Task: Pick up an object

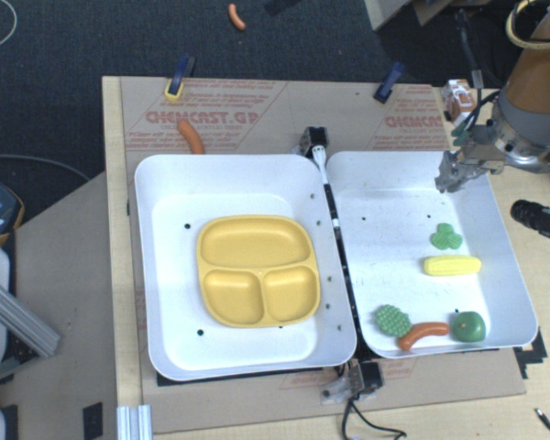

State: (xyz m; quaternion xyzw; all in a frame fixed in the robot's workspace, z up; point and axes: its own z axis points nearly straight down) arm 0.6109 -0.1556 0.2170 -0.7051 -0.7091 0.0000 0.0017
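Observation:
My gripper (448, 181) hangs over the far right part of the right bin (385, 200), above bare bin floor, with nothing seen between its fingers. Toy food lies nearer the front of that bin: a small green broccoli piece (446, 237), a yellow corn cob (452, 266) just below it, a green bumpy piece (392, 319), an orange-red sausage (423, 334) and a green round fruit (468, 326) by the front rim. The gripper stands apart from all of them, behind the broccoli piece.
The left bin (165, 246) holds a yellow sectioned plate (257, 269). An orange sausage (192, 137) lies on the cardboard behind the left bin, and another (236, 16) on the dark floor. Clamps (178, 78) sit on the board's far edge.

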